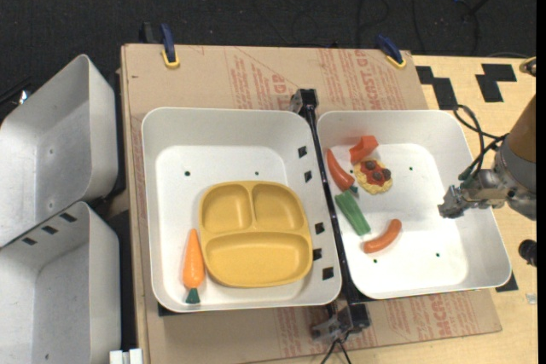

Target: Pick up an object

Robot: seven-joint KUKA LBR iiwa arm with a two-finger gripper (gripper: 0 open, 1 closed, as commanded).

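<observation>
The right bin (pixel 444 268) holds several toy foods: a sausage (pixel 381 237), a green piece (pixel 352 213), a red pepper-like piece (pixel 339 172), a small red block (pixel 363 147) and a pizza slice (pixel 374 176). In the left bin (pixel 162 183) lie a yellow divided tray (pixel 254 232) and a carrot (pixel 194 262) at its left. My gripper (pixel 450 207) hangs at the right bin's right side, well to the right of the sausage, with no toy near it.
The two bins sit side by side on a cardboard sheet (pixel 256 77) held by clamps. Two grey bins (pixel 51 183) stand off to the left. The arm (pixel 522 166) and its cable enter over the right rim.
</observation>
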